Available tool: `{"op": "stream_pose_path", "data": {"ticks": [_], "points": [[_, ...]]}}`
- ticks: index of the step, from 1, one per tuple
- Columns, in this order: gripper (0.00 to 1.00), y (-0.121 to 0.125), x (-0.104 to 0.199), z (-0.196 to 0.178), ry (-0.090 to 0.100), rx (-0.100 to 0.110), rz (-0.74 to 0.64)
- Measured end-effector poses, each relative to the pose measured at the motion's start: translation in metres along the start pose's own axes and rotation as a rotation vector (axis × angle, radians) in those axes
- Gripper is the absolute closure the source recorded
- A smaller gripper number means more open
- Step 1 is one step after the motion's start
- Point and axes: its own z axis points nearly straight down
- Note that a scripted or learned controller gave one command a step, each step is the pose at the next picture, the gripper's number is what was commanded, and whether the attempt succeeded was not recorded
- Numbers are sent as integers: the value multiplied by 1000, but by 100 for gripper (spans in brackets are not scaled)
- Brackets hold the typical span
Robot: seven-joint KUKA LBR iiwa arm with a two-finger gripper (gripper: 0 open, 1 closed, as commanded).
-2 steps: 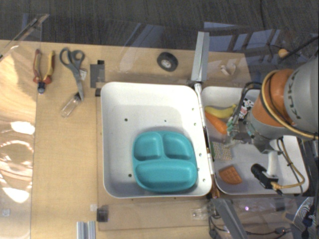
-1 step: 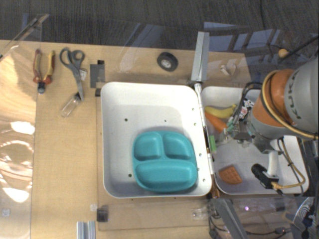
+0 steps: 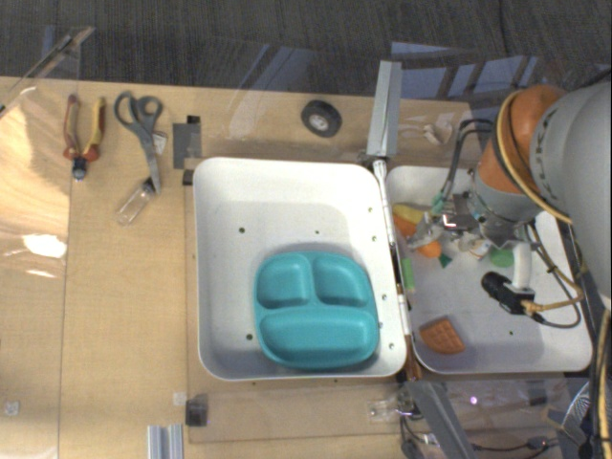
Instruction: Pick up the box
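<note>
1. Arm [image 3: 564, 151]: grey, with an orange band above the wrist, entering from 3 o'clock and hanging over the right bin [image 3: 564, 352].
2. Pincer [image 3: 449, 223]: low over the upper left part of the right bin, among small coloured items; whether it is wide or narrow cannot be told, and nothing is seen between its fingers.
3. Box [image 3: 442, 335]: small, orange-brown, lying flat on the floor of the right bin toward 7 o'clock, well apart from the pincer.
4. Left bin [image 3: 287, 189]: white, holding a teal divided tray [image 3: 316, 309] toward its 5 o'clock corner.
5. Surface [image 3: 115, 333]: wooden; scissors [image 3: 143, 127] and pliers [image 3: 81, 137] lie toward 10 o'clock, and a roll of black tape [image 3: 321, 118] sits at 12 o'clock of the left bin.
</note>
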Motion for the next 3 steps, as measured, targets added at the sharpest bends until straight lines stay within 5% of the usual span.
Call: {"op": "stream_pose_path", "data": {"ticks": [1,2,3], "points": [[0,4,-54,-148,-2,-3,-87],[0,-29,-54,11,-1,-3,-103],[0,34,-70,28,-2,-3,-208]]}}
